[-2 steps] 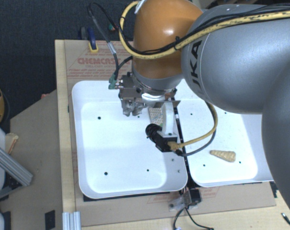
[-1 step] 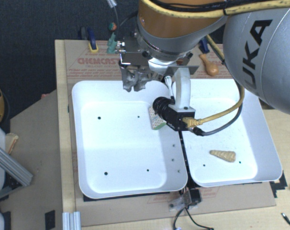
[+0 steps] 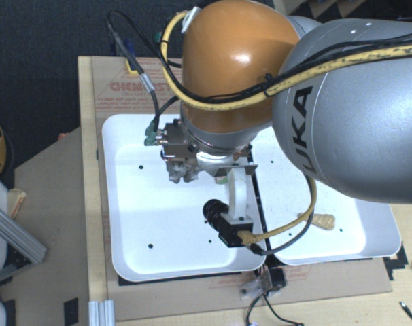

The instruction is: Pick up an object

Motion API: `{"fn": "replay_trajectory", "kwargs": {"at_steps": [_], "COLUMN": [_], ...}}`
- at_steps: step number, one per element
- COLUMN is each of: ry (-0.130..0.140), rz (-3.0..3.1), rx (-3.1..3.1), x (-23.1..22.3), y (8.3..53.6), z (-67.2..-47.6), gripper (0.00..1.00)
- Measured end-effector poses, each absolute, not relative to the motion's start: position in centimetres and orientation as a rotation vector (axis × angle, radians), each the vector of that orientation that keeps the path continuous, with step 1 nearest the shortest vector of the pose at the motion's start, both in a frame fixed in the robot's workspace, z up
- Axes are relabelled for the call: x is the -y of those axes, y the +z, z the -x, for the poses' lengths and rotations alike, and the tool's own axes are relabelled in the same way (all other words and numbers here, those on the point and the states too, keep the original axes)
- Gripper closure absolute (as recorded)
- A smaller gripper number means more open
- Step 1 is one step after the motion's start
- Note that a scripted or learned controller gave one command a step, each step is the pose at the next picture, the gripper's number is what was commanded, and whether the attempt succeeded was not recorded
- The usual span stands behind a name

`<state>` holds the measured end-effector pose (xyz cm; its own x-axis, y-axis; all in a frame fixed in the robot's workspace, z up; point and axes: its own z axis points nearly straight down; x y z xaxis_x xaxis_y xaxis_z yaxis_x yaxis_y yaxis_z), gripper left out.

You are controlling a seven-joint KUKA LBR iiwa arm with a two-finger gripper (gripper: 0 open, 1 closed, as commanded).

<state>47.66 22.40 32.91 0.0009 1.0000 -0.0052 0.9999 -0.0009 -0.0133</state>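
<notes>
Gripper (image 3: pixel 181 168) of the KUKA arm hangs low over the left bin (image 3: pixel 128 209), its grip state impossible to tell, while a small tan object (image 3: pixel 323 221) lies well apart in the right bin (image 3: pixel 366 233), so a grab here risks closing on nothing.

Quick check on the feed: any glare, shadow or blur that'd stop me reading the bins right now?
Camera view: a glare spot sits on the orange band; the arm shades the upper part of the left bin around the pincer, while its lower floor is brightly lit; the small tan object in the right bin reads clearly, with no motion blur.
</notes>
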Motion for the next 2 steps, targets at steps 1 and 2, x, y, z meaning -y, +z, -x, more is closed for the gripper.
{"fn": "replay_trajectory", "kwargs": {"at_steps": [1,2], "ry": [-0.008,0.015], "rz": [2.222,2.220], "rx": [2.224,2.217], "x": [-22.4,-22.4], "y": [37.9,30.6], "z": [-48.0,-47.8], "gripper": [1.00,1.00]}}
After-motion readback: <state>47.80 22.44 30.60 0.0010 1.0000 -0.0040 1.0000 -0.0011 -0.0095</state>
